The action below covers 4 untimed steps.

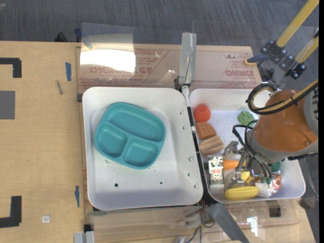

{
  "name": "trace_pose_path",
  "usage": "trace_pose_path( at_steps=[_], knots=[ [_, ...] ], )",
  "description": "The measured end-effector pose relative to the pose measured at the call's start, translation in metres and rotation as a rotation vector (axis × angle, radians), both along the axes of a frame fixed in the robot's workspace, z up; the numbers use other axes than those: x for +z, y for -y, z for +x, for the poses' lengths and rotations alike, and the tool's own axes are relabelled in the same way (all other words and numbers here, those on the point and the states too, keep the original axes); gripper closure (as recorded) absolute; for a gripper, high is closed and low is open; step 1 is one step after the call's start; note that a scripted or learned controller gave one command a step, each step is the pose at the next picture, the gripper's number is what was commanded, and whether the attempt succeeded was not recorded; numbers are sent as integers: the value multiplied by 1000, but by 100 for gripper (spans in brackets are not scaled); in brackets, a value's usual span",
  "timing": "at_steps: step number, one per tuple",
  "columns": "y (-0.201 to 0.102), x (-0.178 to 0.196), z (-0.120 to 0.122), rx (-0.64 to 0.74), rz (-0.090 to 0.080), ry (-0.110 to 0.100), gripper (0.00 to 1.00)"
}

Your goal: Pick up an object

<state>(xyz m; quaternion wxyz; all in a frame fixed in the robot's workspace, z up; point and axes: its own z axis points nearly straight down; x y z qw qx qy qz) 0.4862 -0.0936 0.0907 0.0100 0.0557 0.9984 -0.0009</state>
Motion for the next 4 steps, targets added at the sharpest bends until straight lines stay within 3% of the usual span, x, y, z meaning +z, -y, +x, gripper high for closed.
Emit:
trace_pose_path(
  at_steps=[1, 2, 3, 4],
  knots=[
    [7, 0, 1, 204, -2, 6, 0],
    [54, -1, 10, 607, -11, 0, 0],
    [10, 0, 11, 646, -12, -3, 0],
    [80, 34, 44, 1264, -13, -12, 0]
  ],
)
